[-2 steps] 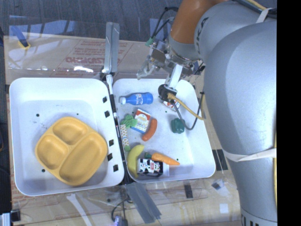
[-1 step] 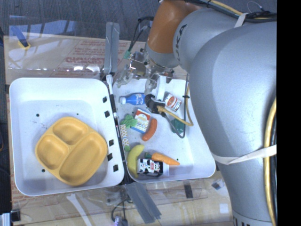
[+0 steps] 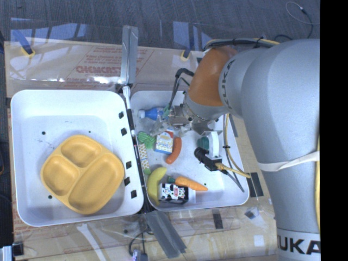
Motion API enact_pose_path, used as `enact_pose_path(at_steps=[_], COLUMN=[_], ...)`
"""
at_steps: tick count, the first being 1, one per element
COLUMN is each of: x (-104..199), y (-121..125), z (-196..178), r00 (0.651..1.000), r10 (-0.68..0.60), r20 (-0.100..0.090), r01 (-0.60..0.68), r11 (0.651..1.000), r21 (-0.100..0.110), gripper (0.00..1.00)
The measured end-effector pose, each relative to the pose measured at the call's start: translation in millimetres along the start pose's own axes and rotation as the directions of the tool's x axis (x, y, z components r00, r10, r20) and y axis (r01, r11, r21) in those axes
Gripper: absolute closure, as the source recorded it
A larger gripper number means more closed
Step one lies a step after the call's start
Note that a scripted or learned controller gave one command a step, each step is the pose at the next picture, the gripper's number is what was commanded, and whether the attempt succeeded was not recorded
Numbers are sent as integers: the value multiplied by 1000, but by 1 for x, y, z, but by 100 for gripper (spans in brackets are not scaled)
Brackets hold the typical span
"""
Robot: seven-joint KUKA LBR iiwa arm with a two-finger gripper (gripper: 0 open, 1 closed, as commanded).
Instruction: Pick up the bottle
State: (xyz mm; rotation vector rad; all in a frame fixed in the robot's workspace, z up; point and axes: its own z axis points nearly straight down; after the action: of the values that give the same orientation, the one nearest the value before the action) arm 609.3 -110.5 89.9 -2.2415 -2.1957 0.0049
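Observation:
The bottle is clear plastic with a blue label. It lies on its side near the back left corner of the right bin. My gripper hangs low over the middle of this bin, below the orange band of the wrist. It sits at the bottle's right end, and I cannot tell whether it touches the bottle. The bulk of the arm hides the bin's right part.
Around the gripper lie a small carton, an orange sausage-shaped toy, a green piece, a banana, a carrot and a black-and-white box. A yellow divided plate lies in the left bin.

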Motion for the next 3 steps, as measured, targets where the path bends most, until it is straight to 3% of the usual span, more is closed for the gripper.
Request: enact_pose_path(at_steps=[1, 2, 3], x=[17, 16, 99], y=[42, 41, 45], z=[2, -5, -101], r00=[1000, 1000, 934], r10=[-18, -21, 356], r20=[1, 0, 0], r01=[18, 21, -356], r11=[1000, 999, 934], r21=[17, 24, -1], gripper=[0, 100, 100])
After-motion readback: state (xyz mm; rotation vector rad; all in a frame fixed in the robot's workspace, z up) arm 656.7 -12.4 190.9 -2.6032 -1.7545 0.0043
